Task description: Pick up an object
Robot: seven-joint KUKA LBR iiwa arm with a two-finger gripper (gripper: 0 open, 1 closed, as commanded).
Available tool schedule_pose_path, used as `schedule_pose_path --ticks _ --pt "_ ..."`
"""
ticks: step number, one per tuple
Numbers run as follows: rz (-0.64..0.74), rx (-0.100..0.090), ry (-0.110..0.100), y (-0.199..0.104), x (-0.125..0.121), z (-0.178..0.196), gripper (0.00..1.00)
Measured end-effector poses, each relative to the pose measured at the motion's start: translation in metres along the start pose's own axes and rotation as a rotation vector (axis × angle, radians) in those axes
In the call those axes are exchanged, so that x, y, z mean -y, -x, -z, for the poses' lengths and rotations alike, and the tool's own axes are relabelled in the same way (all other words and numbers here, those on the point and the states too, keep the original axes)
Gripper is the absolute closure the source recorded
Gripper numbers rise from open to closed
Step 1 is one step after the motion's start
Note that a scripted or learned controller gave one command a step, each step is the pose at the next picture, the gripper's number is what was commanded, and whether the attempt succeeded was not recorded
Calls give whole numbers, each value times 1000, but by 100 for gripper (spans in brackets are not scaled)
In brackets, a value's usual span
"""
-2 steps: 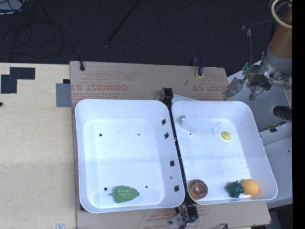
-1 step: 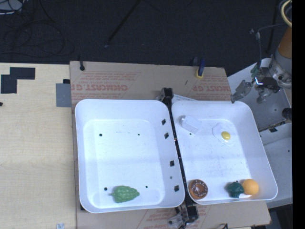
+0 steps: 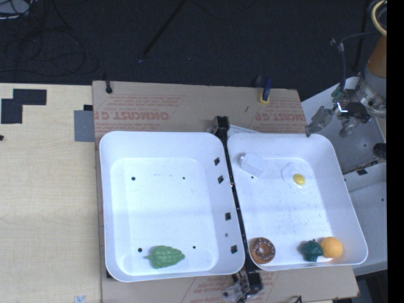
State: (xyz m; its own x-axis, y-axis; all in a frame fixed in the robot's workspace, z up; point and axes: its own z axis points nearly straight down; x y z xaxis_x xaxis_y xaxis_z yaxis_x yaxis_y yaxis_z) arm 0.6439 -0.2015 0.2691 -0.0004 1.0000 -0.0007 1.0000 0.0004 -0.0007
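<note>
Mostly cut off at three o'clock, grey arm with gripper beyond the right bin, finger state impossible to tell, inside it a clear flat piece, fried-egg toy, glazed doughnut, dark-green lump touching orange ball, bumpy green toy at six o'clock in left bin.

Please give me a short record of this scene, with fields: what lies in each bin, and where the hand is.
left bin: green lumpy object, near front edge
right bin: fried egg, clear piece, brown doughnut, dark green object touching orange ball
hand: beyond right bin's far right corner, holding nothing visible
</note>
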Motion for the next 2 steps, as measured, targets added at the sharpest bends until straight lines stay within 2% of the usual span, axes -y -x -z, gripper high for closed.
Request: schedule_pose_path --ticks 2 --pt "0 0 0 0 0 0 0"
